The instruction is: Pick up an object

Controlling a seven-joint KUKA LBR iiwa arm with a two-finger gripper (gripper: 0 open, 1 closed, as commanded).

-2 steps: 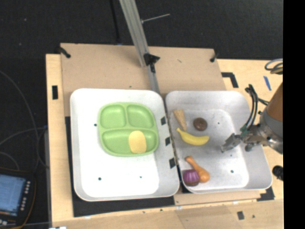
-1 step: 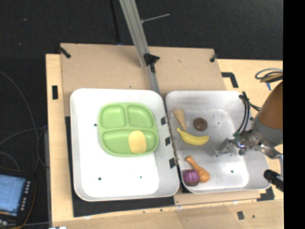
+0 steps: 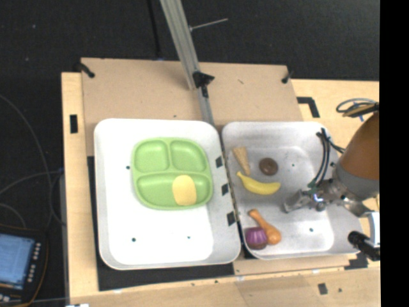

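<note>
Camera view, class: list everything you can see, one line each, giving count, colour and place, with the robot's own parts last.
Bins: 2, white, side by side on the bench.
Divided plate: 1, green, left bin.
Yellow lump: 1, yellow, plate's large compartment.
Banana: 1, yellow, right bin.
Cone: 1, tan, above the banana.
Round piece: 1, brown, right of the cone.
Carrot: 1, orange, right bin's lower left.
Purple piece: 1, purple, beside the carrot.
Gripper: 1, grey, over the right bin.

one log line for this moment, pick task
phase: reaching | gripper: low in right bin, nothing seen held | nearest: banana | left bin: green tray
</note>
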